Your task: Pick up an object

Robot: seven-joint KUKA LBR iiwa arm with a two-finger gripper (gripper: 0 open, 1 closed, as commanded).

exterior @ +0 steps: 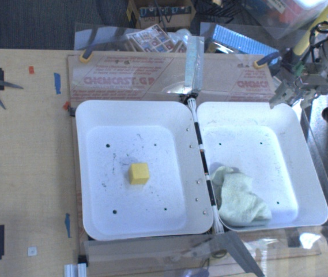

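The hand (287,94) hovers over the worktop's far right corner, whether clenched or released I cannot tell; approach is pending. Next, descend squarely over the yellow block (139,173) mid left bin (94,120).

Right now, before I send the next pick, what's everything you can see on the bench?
bins: two, white, side by side on the bench
block: one, yellow, near the middle of the left bin
cloth: one, pale greenish white, crumpled in the near left corner of the right bin
clear sheet: one, with red print, lying behind the bins
bench: one, tan, with blue tape marks
gripper: one, grey metal, above the far right corner of the right bin, nothing visible between its fingers
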